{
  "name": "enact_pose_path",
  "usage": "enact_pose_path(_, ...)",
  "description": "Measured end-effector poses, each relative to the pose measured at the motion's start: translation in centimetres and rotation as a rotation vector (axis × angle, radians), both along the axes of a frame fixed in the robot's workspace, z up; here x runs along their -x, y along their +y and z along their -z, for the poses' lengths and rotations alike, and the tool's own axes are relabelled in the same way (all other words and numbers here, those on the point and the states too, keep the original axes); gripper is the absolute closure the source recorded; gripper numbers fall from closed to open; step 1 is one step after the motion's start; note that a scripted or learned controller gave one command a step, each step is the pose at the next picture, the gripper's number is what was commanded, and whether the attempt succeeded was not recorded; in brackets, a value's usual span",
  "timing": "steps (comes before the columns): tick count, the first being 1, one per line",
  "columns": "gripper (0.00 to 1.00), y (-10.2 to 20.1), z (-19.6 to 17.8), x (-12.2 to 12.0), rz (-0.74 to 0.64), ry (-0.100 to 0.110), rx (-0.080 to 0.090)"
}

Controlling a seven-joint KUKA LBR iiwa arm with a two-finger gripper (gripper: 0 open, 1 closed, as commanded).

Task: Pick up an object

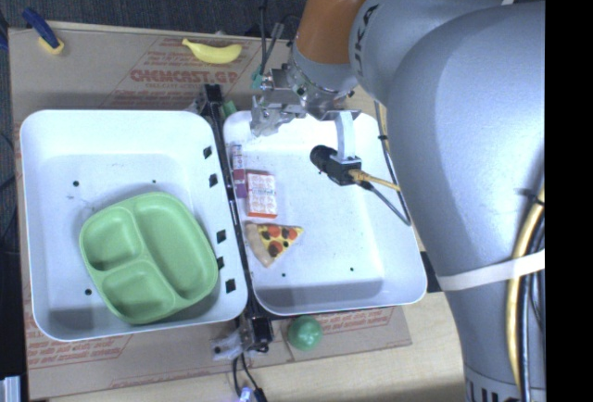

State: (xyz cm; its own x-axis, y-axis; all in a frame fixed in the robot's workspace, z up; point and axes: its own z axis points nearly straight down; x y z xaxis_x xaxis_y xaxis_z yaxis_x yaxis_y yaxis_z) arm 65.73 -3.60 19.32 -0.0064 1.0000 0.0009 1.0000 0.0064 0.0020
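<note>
My gripper (265, 117) hangs over the back left corner of the right bin (389, 275), below the arm's orange band. Three things lie along that bin's left side, in front of the gripper. One is a red and white packet (262, 194). Nearer the front is a toy pizza slice (274, 241). The third is a narrow purple item (237, 170) against the left wall. The gripper is behind and apart from the packet. Nothing shows between it and the bin floor.
A green divided plate (146, 257) lies in the left bin (56, 150). Outside the bins, a yellow banana (213, 49) rests on the cardboard behind. A green ball (303, 332) sits in front, and a blue and yellow item (43, 31) lies at the far left corner.
</note>
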Motion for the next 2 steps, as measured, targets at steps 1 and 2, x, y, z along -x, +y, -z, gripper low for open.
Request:
enact_pose_path(1, 0.00, -0.1, 0.1, 0.1, 0.000, 0.002, 0.001)
enact_pose_path(2, 0.00, -6.4, 9.5, 0.2, 0.002, 0.009, 0.003)
